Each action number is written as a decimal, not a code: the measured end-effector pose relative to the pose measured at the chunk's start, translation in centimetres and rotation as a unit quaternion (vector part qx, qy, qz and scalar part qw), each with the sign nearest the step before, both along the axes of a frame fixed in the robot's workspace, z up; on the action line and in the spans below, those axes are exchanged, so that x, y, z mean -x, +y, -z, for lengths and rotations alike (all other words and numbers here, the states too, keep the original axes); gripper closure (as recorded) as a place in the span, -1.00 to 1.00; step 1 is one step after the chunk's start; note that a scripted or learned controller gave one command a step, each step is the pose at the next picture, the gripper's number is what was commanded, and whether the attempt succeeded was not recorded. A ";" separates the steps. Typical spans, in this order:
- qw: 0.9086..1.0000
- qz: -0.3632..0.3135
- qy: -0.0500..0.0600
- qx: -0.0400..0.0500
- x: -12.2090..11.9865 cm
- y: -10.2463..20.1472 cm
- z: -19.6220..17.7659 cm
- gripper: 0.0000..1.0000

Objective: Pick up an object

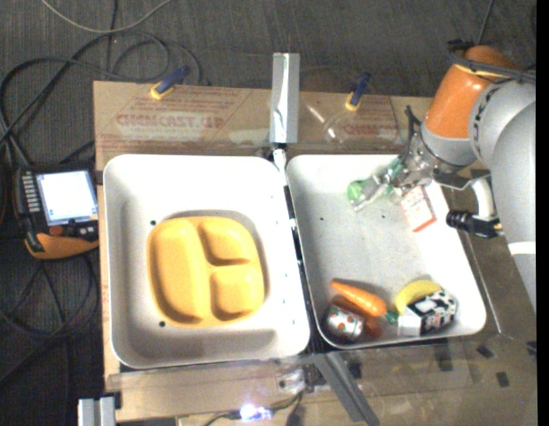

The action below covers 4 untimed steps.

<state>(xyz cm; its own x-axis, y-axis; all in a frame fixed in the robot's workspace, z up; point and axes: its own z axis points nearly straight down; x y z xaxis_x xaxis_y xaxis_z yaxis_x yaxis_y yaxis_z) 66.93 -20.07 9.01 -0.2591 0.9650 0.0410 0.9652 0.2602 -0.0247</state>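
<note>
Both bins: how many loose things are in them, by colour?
Yellow: 2, the tray and the banana
Orange: 1, the carrot
Green: 1, a small thing by the gripper
Silver: 1, the can
Black and white: 1, the box
Total: 6

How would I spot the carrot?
Look in the right white bin, along its near edge. The carrot lies there, left of a yellow banana and above a shiny metal can; it alone is orange and tapered.
</note>
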 end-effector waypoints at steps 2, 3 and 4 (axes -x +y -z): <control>0.997 0.075 -0.005 0.021 0.5 1.8 0.1 -1.00; 0.995 0.103 0.007 0.002 -0.1 0.1 0.0 -1.00; 0.994 0.105 0.007 0.003 -0.1 0.1 -0.1 -1.00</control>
<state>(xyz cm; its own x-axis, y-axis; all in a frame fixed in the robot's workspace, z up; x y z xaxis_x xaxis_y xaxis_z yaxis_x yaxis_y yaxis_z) 66.99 -19.93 9.07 -0.0519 0.9979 0.0375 0.9978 0.0534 -0.0398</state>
